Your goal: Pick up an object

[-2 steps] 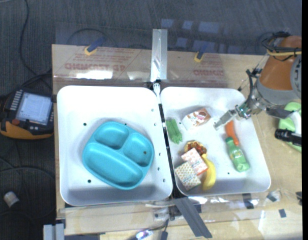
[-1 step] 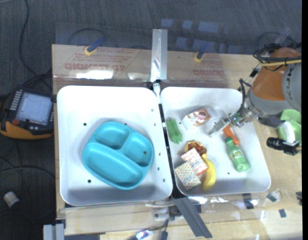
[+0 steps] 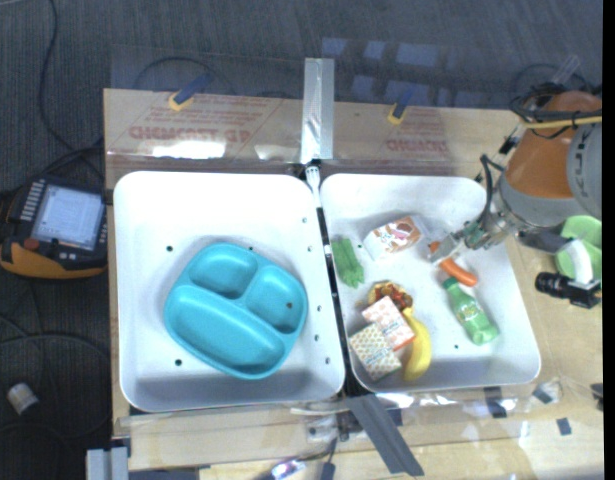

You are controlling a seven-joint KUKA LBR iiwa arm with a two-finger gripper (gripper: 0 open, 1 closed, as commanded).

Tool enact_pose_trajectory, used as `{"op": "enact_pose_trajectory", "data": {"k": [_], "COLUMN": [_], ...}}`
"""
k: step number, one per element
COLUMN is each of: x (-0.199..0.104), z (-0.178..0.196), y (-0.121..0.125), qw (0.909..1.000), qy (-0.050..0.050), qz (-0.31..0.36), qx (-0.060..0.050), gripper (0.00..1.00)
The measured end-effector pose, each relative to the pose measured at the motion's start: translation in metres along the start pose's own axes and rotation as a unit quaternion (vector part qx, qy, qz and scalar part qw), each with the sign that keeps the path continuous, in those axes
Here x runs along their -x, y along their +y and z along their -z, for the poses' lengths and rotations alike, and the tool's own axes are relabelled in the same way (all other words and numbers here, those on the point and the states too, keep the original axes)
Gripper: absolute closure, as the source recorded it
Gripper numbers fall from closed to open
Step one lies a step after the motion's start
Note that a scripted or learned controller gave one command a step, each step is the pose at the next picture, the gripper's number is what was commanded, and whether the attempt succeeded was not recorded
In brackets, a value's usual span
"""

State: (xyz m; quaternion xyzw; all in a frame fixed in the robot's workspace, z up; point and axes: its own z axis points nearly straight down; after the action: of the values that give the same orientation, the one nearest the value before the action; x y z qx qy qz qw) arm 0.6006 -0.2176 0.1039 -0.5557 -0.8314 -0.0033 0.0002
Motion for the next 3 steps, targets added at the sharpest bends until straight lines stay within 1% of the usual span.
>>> {"op": "enact_pose_trajectory", "data": {"k": [1, 2, 3], "x": [-0.063, -0.063, -0.054], "z": [0.120, 0.120, 0.009], "y": [0.032, 0.032, -0.018], "qw": [0.9995, 0.9995, 0.9992], "qy": [-0.002, -0.002, -0.002], "qz": [-0.030, -0.030, -0.041], "qx": [-0.003, -0.003, -0.004], "gripper": [1.00, 0.00, 0.00]}}
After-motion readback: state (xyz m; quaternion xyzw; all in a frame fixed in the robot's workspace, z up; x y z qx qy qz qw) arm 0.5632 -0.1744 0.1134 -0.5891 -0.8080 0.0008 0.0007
